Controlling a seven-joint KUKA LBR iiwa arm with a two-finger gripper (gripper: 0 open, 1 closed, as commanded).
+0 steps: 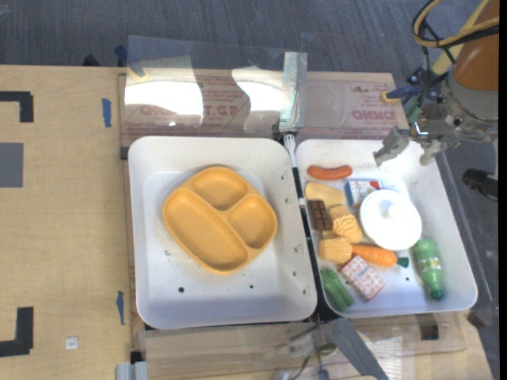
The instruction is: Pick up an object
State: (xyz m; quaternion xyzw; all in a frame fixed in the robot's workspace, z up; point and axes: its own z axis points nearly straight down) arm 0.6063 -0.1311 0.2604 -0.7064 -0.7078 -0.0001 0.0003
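My gripper (409, 150) hangs over the far right corner of the right bin (459, 236), open, with nothing between its two grey fingers (387, 148). Below and to its left the bin holds a red sausage (329, 171), a yellow wedge (320, 192), a brown chocolate bar (318, 214), a blue and white box (361, 188) and a white round lid (390, 218). Nearer the front lie two crinkled yellow pieces (339, 240), an orange carrot (375, 255), a green bottle (428, 267), a red and white packet (363, 278) and a green vegetable (336, 289).
The left bin (150, 283) holds a yellow divided plate (220, 218). A clear plastic sheet and a cardboard wall (206, 105) stand behind both bins. The arm's orange band (478, 62) and yellow cables (444, 14) rise at the top right.
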